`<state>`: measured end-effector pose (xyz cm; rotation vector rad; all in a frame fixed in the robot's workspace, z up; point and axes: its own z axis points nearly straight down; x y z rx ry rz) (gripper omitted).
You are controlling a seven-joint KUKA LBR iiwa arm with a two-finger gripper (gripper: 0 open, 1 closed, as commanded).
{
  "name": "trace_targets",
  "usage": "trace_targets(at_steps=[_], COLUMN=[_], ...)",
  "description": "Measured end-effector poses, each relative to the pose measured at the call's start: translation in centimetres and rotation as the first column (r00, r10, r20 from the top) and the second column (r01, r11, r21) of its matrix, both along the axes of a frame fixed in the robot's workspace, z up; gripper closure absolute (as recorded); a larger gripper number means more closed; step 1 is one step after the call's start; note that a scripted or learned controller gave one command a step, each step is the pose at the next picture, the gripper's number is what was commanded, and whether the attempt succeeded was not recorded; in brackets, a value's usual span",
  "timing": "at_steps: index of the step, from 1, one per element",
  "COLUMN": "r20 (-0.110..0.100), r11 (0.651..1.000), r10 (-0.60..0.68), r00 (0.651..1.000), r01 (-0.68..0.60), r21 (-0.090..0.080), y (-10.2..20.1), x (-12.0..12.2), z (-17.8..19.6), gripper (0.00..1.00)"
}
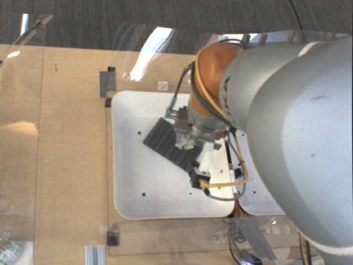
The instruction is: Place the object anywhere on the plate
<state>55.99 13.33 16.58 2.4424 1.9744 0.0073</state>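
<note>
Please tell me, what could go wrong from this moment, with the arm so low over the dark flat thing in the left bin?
1. The pincer sits at the edge of the dark ribbed plate; pressing there may tilt or push it across the left bin.
2. The loose cable hangs near the bin's right rim and could catch on it.
3. The big grey arm hides the right bin, so trouble there may pass unseen.

floor: dark grey carpet | bench: light wood | glare: possibly window light
</note>
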Motion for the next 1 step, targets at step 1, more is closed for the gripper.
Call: trace_targets(at_steps=[1], r20=[0.0], r11=[1.0], r10=[0.0], r00=[1.0], r01=[0.0], r21=[0.0], y=[0.01], x=[0.0], z=[-0.01], gripper=[0.0])
